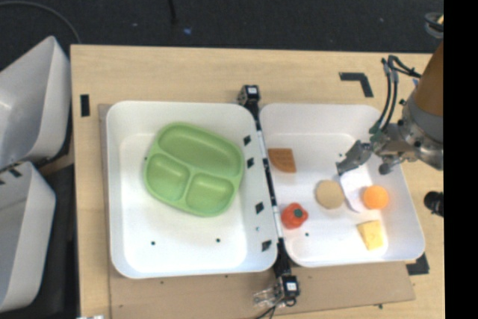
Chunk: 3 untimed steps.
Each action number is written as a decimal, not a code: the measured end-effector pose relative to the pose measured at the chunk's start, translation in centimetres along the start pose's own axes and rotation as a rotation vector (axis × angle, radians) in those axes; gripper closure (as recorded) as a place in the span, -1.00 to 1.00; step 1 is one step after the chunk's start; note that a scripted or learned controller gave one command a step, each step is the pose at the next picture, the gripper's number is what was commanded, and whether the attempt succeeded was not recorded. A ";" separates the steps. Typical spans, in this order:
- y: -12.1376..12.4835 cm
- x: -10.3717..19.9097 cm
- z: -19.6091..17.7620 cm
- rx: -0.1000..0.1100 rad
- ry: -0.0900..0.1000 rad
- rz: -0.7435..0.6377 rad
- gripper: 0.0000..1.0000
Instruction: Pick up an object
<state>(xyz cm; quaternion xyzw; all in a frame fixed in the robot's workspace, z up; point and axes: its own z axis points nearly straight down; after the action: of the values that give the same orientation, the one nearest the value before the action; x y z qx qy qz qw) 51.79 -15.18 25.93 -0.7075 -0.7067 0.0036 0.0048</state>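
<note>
My gripper (pixel 371 160) hangs over the right part of the right bin (pixel 314 119), its two dark fingers spread open with nothing held between them. Just below it lies a small white block (pixel 356 181), with an orange ball (pixel 376 196) to its right and a tan round piece (pixel 329 193) to its left. A brown toast slice (pixel 281 160) lies near the bin's left wall. Near the front of the bin sit a red tomato (pixel 294 215) and a yellow cheese wedge (pixel 371 234).
The left bin (pixel 127 235) holds a green divided plate (pixel 194 169). A black-clipped divider (pixel 261 175) runs between the two bins. Cables (pixel 388 97) hang beside the arm at the right. White containers (pixel 30 116) stand off the bench at the left.
</note>
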 end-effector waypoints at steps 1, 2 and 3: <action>0.2 0.0 -0.6 -0.013 -0.003 -0.003 -1.00; -0.2 -0.1 3.7 -0.009 -0.002 -0.001 -1.00; -0.5 -0.1 10.0 -0.006 -0.001 -0.001 -1.00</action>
<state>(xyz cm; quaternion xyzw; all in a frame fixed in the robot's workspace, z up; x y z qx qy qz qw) 51.20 -15.22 15.92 -0.7073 -0.7069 0.0017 0.0022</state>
